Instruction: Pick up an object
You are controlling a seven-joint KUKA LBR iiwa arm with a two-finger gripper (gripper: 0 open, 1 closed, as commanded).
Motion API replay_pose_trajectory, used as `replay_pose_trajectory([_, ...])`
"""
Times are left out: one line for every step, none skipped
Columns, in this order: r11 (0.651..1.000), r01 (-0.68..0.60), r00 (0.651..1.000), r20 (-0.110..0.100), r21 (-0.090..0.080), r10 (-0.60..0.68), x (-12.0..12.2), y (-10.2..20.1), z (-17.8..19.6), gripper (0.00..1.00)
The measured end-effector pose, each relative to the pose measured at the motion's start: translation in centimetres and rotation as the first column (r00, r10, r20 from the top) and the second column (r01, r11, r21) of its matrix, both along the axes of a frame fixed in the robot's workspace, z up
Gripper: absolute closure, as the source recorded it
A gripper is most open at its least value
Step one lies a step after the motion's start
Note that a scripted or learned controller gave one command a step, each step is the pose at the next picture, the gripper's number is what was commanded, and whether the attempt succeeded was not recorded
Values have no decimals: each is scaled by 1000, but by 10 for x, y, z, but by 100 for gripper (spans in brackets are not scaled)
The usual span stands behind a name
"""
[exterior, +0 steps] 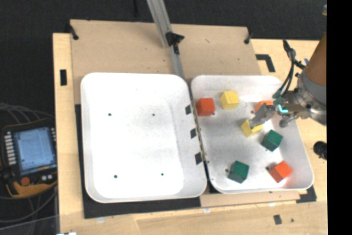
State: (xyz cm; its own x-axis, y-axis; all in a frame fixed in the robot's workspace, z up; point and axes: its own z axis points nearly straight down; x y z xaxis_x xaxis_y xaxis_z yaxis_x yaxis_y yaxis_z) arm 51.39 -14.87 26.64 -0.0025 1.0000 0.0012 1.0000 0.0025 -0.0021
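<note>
While the arm reaches in from the right, its gripper (263, 116) hangs low over the right bin (220, 184), close to the bin's right wall. Whether the jaws stand apart or together cannot be told at this sharpness, so no hold can be claimed.

A small yellow block (250, 128) lies just below and left of the tool tip, touching it or nearly so. This block looks tilted, with its long axis running from lower left to upper right, roughly in line with the tool's reach. An orange piece (265, 103) sits just beyond the tip, partly hidden by the wrist.

Farther out in the same bin:
- a green cube (271, 140), just below the gripper;
- a yellow cube (230, 99), up and to the left;
- a red cube (205, 107), near the left wall;
- a second green cube (238, 171) and an orange cube (280, 171), along the near edge.

The left bin (91, 135) lies well apart from the tool.

Judgement: the yellow block is the likely target. The coming move depends on closing across its short side, then lifting straight up.
</note>
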Motion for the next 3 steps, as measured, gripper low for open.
replay_pose_trajectory([1000, 2, 1000, 4, -1, -2, 1, 0, 2, 0])
replay_pose_trajectory([1000, 5, 1000, -2, -2, -5, -1, 1, -41, 0])
replay_pose_trajectory([1000, 4, 1000, -1, -3, -4, -9, 1, -86, 0])
